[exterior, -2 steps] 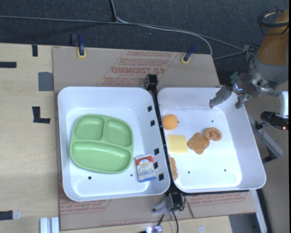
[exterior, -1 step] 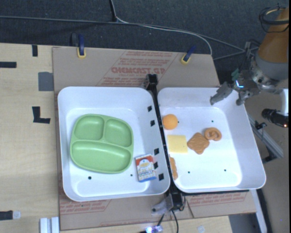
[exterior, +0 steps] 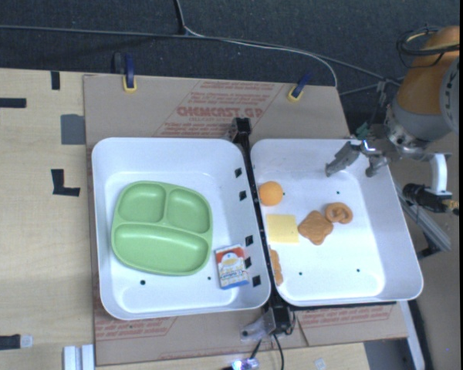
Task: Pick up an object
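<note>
Cardboard point(exterior: 216, 106) printed with red lettering is laid over a pale wooden bench point(exterior: 31, 230), and two shallow white bins are set on it side by side. Dark carpet point(exterior: 85, 6) is seen beyond the bench's far edge, crossed by a thin black cable point(exterior: 216, 38). Two clamps, yellow and blue, are fixed at the far edge of the cardboard point(exterior: 129, 75). Black tape marks are scattered over the wood at the left point(exterior: 60, 182).

In the left bin point(exterior: 108, 156) a green divided plate point(exterior: 162, 228) is placed, with a small red and white carton point(exterior: 231, 267) lying just beside its near right corner.

In the right bin point(exterior: 386, 237) the loose items are gathered toward the left half: an orange ball point(exterior: 271, 193) near the dividing wall, a yellow block point(exterior: 282, 229) just below it, a tan biscuit-like piece point(exterior: 315, 227) beside the block, and a brown ring-shaped piece point(exterior: 339, 213) touching the tan one. A further orange-brown item point(exterior: 276, 267) is pressed against the dividing wall nearer the front.

The gripper point(exterior: 355, 160) is held over the far right part of the right bin, well apart from all of those items. Its two fingers are spread apart, and nothing is seen between them. The orange band point(exterior: 428, 64) of the arm is visible at the upper right.
</note>
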`<state>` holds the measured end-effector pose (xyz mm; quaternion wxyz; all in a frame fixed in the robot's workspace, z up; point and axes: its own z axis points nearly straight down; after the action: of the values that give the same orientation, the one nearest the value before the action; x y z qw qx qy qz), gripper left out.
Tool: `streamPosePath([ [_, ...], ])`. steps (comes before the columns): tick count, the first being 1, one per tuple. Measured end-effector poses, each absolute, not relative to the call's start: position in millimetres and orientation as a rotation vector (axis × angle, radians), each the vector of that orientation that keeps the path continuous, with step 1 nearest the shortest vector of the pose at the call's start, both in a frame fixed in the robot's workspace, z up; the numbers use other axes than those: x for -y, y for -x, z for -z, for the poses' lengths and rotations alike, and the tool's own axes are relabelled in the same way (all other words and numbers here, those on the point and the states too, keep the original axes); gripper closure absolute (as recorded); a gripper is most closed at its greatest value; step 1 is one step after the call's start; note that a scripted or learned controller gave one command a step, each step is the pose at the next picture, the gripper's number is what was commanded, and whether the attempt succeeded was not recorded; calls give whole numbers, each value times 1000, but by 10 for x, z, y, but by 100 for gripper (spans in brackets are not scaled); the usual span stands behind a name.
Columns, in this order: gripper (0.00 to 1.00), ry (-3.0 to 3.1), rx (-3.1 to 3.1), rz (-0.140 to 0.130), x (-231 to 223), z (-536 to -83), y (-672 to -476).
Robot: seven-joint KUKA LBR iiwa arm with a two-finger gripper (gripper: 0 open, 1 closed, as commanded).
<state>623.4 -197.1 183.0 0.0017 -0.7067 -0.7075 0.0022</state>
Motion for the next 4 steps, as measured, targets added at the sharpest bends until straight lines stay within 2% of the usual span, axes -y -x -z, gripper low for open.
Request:
streamPosePath([
  [2, 0, 2220, 2224, -5, 1914, -854, -6233],
  [3, 100, 2220, 2227, -1, 1911, -993, -6247],
  [4, 100, 2221, 2226, 3, 1878, -1593, -6185],
])
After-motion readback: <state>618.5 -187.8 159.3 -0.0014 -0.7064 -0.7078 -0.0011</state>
